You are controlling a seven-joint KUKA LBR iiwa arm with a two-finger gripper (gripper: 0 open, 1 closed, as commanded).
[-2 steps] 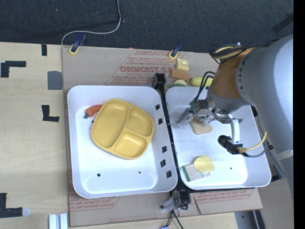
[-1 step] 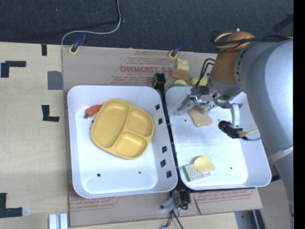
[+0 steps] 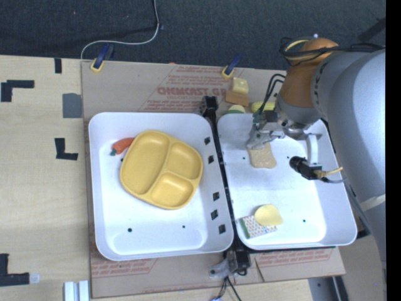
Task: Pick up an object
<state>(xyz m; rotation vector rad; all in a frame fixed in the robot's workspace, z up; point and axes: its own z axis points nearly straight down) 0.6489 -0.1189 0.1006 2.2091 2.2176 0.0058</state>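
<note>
My gripper (image 3: 259, 139) hangs low over the far part of the right bin (image 3: 332, 224), its tip right at the far edge of a flat tan slice (image 3: 263, 158) that lies on the bin floor. Whether the slice is between the fingers cannot be made out. Near the front of the same bin, a round yellow piece (image 3: 269, 215) rests partly on a small green and white packet (image 3: 252, 229).
The left bin (image 3: 106, 231) holds a yellow divided plate (image 3: 161, 168), with an orange piece (image 3: 121, 145) peeking out behind it. Beyond the right bin's far rim sit a tan block (image 3: 238, 93) and a small pale green object (image 3: 235, 110). The arm covers the right side.
</note>
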